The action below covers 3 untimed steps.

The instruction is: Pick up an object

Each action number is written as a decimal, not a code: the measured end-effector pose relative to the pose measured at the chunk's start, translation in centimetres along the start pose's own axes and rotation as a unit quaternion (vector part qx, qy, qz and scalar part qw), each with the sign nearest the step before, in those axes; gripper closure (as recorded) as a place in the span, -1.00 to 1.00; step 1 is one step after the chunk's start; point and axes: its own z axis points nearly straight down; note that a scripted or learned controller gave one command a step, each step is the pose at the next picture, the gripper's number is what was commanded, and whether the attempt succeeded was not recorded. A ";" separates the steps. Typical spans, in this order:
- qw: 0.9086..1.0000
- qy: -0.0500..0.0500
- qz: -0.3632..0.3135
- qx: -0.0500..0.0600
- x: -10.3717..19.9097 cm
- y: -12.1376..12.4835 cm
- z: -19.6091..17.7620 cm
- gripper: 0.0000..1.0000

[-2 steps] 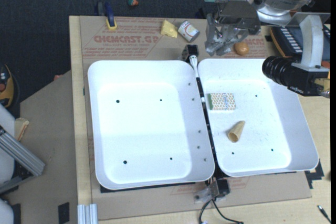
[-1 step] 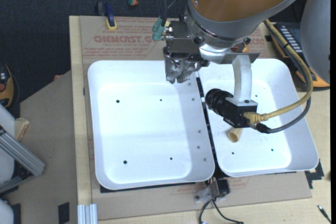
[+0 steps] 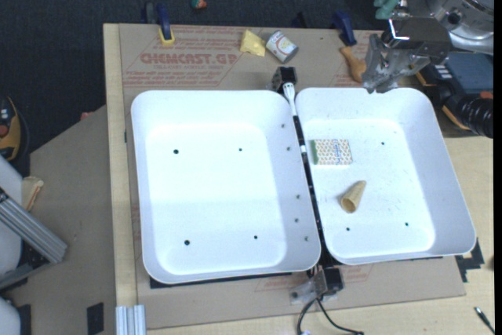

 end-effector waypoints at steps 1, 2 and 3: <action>1.000 0.000 -0.010 0.011 6.0 -0.3 10.2 1.00; 1.000 0.004 -0.010 -0.002 9.5 -0.2 -2.0 1.00; 1.000 -0.001 -0.011 0.011 16.5 -0.6 9.2 1.00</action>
